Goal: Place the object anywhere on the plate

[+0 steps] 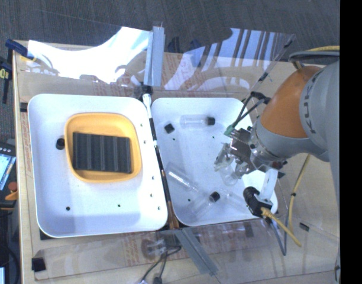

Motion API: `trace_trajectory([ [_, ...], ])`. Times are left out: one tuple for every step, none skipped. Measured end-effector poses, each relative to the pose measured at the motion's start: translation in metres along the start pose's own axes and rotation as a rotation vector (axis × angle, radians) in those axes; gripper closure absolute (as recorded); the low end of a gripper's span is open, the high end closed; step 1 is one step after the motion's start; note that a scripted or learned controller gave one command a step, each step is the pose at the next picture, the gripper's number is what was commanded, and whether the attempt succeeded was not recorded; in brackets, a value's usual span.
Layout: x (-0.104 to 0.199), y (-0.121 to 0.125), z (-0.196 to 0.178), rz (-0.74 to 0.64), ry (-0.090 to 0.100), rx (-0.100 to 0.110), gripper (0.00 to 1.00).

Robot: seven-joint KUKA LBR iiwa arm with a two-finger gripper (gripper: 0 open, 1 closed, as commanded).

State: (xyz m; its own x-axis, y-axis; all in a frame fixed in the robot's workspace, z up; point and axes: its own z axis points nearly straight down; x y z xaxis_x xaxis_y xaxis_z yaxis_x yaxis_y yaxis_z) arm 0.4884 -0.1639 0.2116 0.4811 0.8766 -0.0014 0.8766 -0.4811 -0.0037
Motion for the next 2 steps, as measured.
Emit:
trace_trajectory([
  [0.013,-0.02,-0.048,-0.274,0.0,-0.003,1.0],
  [0.029,0.022,-0.027,-0.433,0.0,-0.002,1.0],
])
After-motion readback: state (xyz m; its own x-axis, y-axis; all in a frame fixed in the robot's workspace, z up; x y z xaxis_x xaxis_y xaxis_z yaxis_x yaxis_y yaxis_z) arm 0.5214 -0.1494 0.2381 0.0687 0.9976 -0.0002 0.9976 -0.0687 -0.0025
